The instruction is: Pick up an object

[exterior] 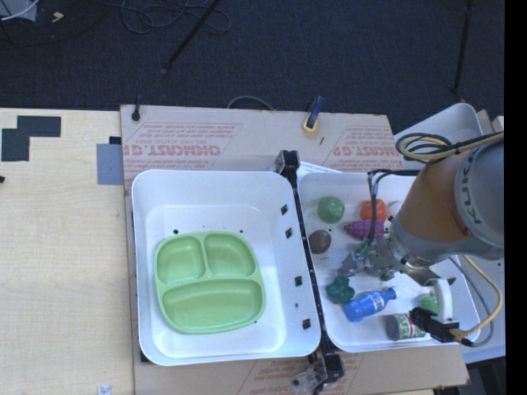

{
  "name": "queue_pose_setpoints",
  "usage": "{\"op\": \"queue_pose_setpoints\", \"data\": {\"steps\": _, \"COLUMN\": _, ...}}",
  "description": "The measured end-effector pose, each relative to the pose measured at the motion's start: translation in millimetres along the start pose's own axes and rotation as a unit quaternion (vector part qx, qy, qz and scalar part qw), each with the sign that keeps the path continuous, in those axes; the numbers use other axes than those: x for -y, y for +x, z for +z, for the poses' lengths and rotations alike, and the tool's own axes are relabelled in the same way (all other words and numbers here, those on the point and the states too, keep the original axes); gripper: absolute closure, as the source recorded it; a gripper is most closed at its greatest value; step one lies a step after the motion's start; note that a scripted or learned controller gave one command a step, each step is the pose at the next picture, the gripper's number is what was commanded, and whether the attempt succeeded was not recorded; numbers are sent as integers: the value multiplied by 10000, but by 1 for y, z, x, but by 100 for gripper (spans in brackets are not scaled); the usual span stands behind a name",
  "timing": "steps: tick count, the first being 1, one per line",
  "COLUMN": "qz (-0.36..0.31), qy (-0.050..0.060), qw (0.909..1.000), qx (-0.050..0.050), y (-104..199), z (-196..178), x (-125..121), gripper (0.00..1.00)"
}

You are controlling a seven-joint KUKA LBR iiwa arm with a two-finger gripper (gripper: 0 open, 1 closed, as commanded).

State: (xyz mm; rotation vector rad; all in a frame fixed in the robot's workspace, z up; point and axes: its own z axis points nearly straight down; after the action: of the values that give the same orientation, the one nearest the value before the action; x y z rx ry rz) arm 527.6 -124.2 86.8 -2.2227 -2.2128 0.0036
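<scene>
Blue plastic marks the likeliest target: a small blue bottle [370, 303] lying on its side in the right bin [346, 340], just below the hand [365, 262]. Beside its left end sits a dark teal toy [339, 290], touching or nearly so. Further up lie a brown ball [319, 241], a green ball [331, 209], a purple grape-like cluster [360, 228] and an orange piece [372, 210]; a dark green jar [403, 327] rests near the bin's lower right corner. The hand hangs low among these things, between the brown ball and the bottle, and nothing is seen between its fingers; whether they stand wide or narrow I cannot tell.

By my judgement this is the reaching step, with no grasp made. Next the hand must settle over one item, clear of its neighbours, and close. The left bin [148, 220] holds a green divided plate [210, 281].
</scene>
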Motion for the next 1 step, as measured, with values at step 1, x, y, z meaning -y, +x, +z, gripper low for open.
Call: {"op": "queue_pose_setpoints", "data": {"steps": 1, "qz": 34, "qy": 0, "qw": 10000, "qx": 1, "y": -2, "z": -11, "x": 0, "gripper": 100}}
